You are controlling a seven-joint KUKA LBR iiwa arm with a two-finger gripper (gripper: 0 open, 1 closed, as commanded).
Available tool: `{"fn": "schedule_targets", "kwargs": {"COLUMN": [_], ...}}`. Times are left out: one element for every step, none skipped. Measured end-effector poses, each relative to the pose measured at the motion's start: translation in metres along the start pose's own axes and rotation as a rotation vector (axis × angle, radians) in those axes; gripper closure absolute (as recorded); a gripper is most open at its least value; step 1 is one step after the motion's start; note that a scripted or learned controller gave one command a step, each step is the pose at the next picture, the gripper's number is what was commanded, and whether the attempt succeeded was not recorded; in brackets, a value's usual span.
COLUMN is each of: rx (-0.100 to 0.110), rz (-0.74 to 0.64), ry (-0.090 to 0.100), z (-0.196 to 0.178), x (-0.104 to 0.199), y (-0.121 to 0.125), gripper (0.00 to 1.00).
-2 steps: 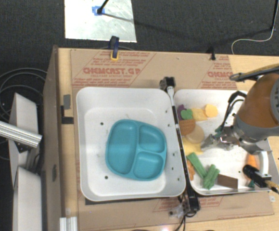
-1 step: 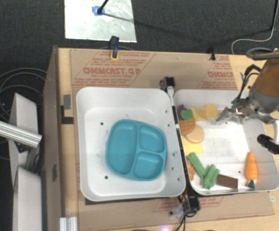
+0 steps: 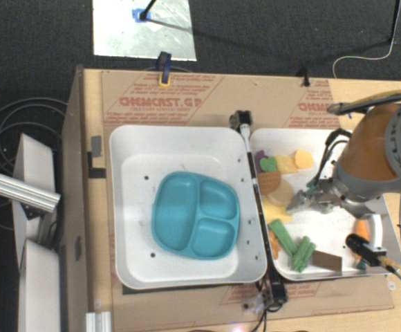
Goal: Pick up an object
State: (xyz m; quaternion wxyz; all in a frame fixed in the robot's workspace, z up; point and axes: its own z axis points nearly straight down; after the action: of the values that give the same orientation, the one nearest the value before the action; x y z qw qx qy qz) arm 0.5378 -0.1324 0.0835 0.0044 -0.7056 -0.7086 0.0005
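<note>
1. Pale yellow food piece [image 3: 278, 211] lies in your right bin [image 3: 366, 272], likely the target, since the gripper [image 3: 301, 200] hangs just beside it.
2. You cannot tell how the claw stands.
3. Teal divided plate [image 3: 195, 215] sits alone in the left bin [image 3: 131, 158].

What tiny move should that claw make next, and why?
Probably a short drop straight down. The claw hangs in the right bin, just above pale yellow toy food, and nothing is visible between its tips yet, so lowering seems the likeliest way to grab something.
</note>
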Motion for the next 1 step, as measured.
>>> {"fn": "schedule_targets", "kwargs": {"rx": [0.03], "rz": [0.002], "ry": [0.002], "z": [-0.0009], "x": [-0.0133], "y": [0.1082], "gripper": [0.0]}}
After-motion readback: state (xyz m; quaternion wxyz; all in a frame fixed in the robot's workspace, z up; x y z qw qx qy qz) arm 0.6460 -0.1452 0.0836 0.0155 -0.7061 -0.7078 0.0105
